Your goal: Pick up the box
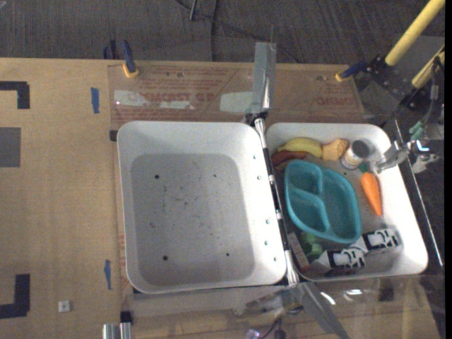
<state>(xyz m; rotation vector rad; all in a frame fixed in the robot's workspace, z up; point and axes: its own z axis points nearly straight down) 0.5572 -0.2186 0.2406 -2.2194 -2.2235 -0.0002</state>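
In the right bin [417, 249], down at about five o'clock, lies the box [346, 258]. It is black and white and sits flat against the bin's near wall, just under the blue tray [321, 203]. A second black and white bit [382, 239] lies just beside it, toward three o'clock. I cannot tell if that is the same box or another one.

The gripper [397, 155] is up at about two o'clock of that bin, by the rim, close to a small can [355, 152] and above the carrot [372, 192]. It is well apart from the box. It is small and blurry from here, so I cannot tell if it is spread or pressed together. I see nothing in its grip.

So I think the job is at its first step: getting to the box. The next move calls for crossing the bin toward five o'clock, past the carrot and the tray, then coming down over the box. The box is tight against the wall and the tray, so there is little room to get around it.

A banana [300, 145] lies at eleven o'clock. Some dark and green things [308, 244] are tucked under the tray, and I cannot tell what they are.
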